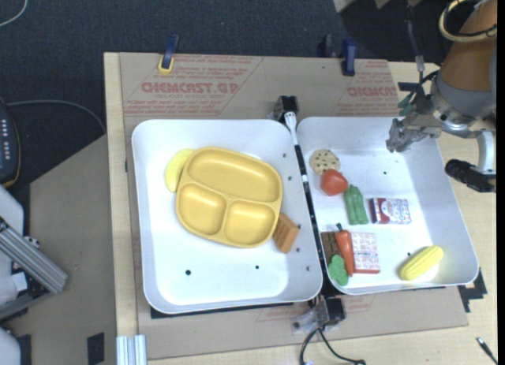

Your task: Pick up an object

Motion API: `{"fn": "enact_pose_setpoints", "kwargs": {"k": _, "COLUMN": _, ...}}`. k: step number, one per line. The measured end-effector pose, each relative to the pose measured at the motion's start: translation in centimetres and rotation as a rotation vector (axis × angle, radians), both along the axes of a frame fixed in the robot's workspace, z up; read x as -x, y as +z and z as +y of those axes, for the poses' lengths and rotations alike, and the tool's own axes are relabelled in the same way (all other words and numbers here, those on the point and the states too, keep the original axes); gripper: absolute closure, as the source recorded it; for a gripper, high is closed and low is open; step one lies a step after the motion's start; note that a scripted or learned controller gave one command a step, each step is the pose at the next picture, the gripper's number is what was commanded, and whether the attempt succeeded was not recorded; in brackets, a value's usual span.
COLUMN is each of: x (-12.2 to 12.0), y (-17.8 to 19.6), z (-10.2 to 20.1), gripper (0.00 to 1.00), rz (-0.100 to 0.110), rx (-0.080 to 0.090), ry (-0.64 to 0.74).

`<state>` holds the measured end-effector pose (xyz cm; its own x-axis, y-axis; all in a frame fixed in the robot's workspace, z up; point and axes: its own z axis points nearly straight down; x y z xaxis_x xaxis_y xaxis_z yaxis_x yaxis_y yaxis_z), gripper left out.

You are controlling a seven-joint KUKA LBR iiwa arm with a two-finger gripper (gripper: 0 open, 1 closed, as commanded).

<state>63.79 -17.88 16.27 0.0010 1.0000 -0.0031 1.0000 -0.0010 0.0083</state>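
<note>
A: What lies in the left bin [158, 269]?

B: A yellow divided plate [228, 195] sits near its middle. A yellow banana-like piece [174, 169] pokes out from under the plate's left edge, and a small brown block [286, 234] leans against its lower right corner.

A: And the right bin [450, 206]?

B: Along its left side, from top to bottom: a round cookie [323, 159], a red tomato [334, 183] just below it, and a green cucumber-like piece [356, 205] touching the tomato. Lower down, a carrot [343, 245] with green leaves lies beside a small red-and-white packet [364, 252]. A second small packet [390, 211] lies right of the cucumber-like piece. An ear of corn [420, 262] rests near the bin's lower right corner, apart from the rest.

A: Where is the gripper [398, 139]?

B: It hangs over the upper right part of the right bin, well apart from every object. Nothing sits between its fingers; whether they stand apart or together cannot be told. Both bins rest on a cardboard-covered worktop [237, 83].
</note>
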Motion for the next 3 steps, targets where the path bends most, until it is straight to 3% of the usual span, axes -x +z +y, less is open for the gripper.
{"fn": "enact_pose_setpoints", "kwargs": {"k": 1, "x": -0.5, "y": 5.9, "z": 0.9, "gripper": 1.00, "rz": -0.002, "rx": 0.000, "ry": 0.003}}
{"fn": "enact_pose_setpoints", "kwargs": {"k": 2, "x": -0.6, "y": 6.3, "z": 0.9, "gripper": 1.00, "rz": 0.004, "rx": -0.001, "ry": 0.002}}
{"fn": "enact_pose_setpoints", "kwargs": {"k": 3, "x": 2.2, "y": 5.5, "z": 5.6, "gripper": 1.00, "rz": 0.012, "rx": -0.005, "ry": 0.005}}
